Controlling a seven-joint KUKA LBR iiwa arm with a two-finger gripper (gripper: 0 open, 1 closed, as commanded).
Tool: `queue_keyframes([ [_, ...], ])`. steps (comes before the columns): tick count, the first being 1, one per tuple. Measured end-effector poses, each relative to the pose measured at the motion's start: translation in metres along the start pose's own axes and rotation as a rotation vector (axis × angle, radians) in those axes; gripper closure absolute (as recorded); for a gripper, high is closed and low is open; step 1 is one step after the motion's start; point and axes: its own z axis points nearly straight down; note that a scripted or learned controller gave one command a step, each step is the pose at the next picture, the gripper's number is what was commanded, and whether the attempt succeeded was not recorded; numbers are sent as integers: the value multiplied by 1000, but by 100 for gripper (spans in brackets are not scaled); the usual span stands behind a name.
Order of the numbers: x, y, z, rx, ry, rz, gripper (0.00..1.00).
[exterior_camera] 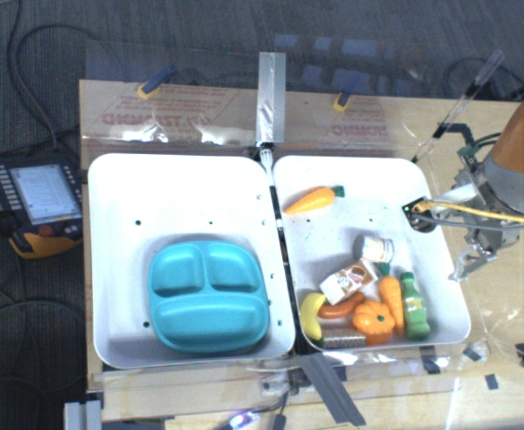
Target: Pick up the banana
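The banana (311,316) lies untouched in the right bin (369,173), tucked against its near-left corner beside the heap of toy food, so the pick is all ahead. The gripper (476,240) hangs over the bin's right rim, well apart from it (I cannot tell its state; it blurs into cables there). The heap hides part of the banana.

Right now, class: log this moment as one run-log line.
arm: over right bin's right rim | banana: in right bin, front-left corner, not gripped | step: approach pending
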Motion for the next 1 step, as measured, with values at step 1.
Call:
queue_keyframes([
  [1, 81, 52, 27, 0, -2, -1, 0],
])
